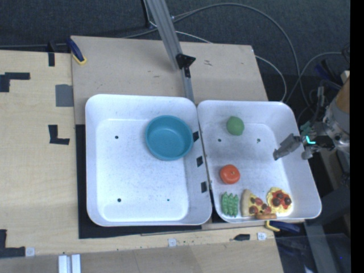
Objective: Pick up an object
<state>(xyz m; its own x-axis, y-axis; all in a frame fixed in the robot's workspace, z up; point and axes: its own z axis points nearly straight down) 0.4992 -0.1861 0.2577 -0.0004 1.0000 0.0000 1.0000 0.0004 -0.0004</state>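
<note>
The right bin [267, 111] holds several toy foods. A green ball [235, 125] lies near its back. An orange-red round piece [230, 174] sits near the middle. Along the front wall lie green pea pods [229, 203], a pizza slice [254, 203] and a small round pizza [279, 199]. My gripper [282, 151] hangs over the right side of this bin, reaching in from the right, well right of the green ball and above the round pizza. Nothing shows in its grasp.
A blue bowl [169, 137] stands in the left bin [108, 169], close to the shared wall. A slanted metal pole [165, 24] runs down from the back to the bins' junction. Cables trail behind the right bin.
</note>
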